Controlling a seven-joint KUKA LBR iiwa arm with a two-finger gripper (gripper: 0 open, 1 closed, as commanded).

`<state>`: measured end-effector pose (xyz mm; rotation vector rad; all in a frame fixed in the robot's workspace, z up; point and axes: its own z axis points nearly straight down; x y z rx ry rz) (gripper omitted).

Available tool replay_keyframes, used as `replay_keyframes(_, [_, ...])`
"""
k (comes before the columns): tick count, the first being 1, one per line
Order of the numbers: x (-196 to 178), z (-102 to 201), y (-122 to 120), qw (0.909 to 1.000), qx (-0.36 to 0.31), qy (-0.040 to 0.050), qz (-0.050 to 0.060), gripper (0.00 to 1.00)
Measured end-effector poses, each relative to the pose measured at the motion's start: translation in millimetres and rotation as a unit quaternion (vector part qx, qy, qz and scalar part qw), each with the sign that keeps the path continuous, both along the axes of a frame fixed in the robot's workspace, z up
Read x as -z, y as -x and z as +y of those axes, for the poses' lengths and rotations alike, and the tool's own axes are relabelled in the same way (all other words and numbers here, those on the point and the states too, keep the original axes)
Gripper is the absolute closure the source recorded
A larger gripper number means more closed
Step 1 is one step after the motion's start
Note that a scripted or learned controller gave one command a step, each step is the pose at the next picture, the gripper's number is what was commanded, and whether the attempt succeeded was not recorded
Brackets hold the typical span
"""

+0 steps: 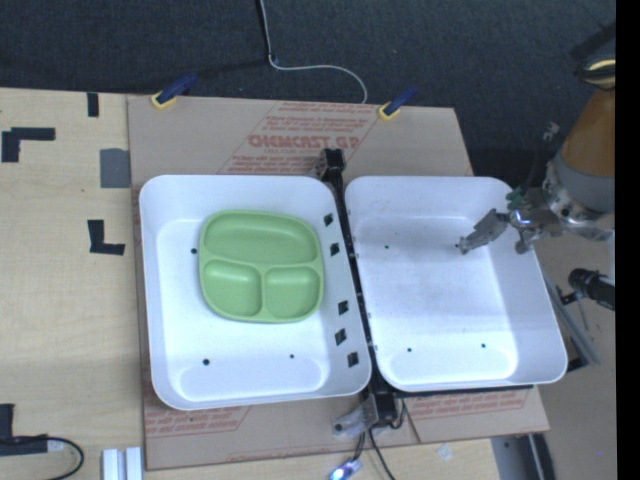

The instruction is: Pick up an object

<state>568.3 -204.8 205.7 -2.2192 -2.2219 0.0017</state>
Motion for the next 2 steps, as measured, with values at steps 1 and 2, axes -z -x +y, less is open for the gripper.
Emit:
replay_keyframes(1, [127.9,77.5,18.1,1.0000,-0.002,-0.0010,0.002,0.00])
replay_keyframes(2, [-26.5,135.3,86.4,1.0000,-0.003,-0.0013,-0.003,0.00])
